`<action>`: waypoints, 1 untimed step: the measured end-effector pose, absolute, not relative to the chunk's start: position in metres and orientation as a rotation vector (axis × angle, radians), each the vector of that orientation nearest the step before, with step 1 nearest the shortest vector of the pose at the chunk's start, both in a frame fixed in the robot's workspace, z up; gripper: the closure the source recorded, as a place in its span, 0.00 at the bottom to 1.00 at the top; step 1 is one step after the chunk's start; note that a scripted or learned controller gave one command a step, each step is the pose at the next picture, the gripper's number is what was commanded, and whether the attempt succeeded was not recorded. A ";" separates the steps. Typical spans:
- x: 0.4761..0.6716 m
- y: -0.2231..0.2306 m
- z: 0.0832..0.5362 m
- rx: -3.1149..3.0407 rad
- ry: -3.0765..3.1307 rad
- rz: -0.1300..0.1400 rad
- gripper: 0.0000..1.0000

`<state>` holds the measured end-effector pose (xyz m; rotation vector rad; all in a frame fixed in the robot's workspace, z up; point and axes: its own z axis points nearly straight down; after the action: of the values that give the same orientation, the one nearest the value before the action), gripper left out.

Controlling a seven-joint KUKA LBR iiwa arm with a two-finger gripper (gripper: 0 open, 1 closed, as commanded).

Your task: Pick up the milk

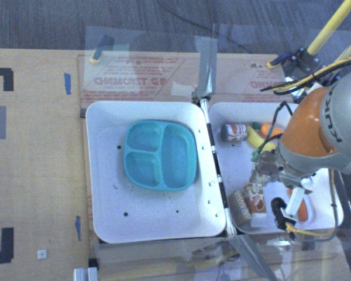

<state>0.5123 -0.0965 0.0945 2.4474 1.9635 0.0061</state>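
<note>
Milk carton (256, 199) lying in right bin (333, 212), near front-left corner, beside small box (240, 204). Gripper (263, 170) poised just above carton; can't tell its opening. Carton likely light, thin-walled, crushable — take across narrow flat sides, gentle squeeze.

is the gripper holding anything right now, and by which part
Cannot be told. The gripper sits low in the right bin, just above the milk carton, but the view does not show the carton between its fingers.
</note>
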 end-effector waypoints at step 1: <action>0.512 -0.097 0.094 2.448 1.963 0.006 0.00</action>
<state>0.5122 -0.0966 0.0945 2.4478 1.9635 0.0056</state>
